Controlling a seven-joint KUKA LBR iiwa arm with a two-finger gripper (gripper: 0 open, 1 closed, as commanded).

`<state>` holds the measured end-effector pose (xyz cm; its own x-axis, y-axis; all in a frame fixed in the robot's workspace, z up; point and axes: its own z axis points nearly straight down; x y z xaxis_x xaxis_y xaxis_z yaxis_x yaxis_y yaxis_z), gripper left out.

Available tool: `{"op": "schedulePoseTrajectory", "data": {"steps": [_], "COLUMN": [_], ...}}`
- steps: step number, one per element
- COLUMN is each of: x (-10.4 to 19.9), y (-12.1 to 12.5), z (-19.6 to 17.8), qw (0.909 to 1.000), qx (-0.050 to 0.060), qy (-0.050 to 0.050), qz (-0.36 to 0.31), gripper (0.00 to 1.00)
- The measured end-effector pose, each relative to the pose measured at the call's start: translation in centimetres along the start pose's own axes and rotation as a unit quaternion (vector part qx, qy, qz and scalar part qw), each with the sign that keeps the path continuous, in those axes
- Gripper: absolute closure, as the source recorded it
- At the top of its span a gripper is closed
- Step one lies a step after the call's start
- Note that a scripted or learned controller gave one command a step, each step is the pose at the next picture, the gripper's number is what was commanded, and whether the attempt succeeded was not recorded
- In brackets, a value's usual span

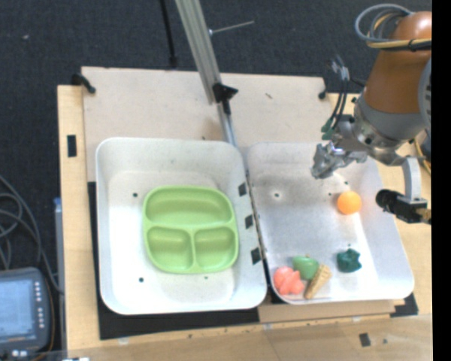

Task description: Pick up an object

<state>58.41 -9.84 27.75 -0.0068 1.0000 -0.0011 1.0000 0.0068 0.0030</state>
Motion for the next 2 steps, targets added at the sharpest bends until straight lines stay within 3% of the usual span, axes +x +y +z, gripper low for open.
{"op": "schedulePoseTrajectory", "data": {"steps": [2], "x": [11.4], "y": [-1.0], "z": [-0.3], "qw": [1.0000], "qx": [0.001], "qy": [0.001], "qz": [0.000], "gripper": [1.00]}}
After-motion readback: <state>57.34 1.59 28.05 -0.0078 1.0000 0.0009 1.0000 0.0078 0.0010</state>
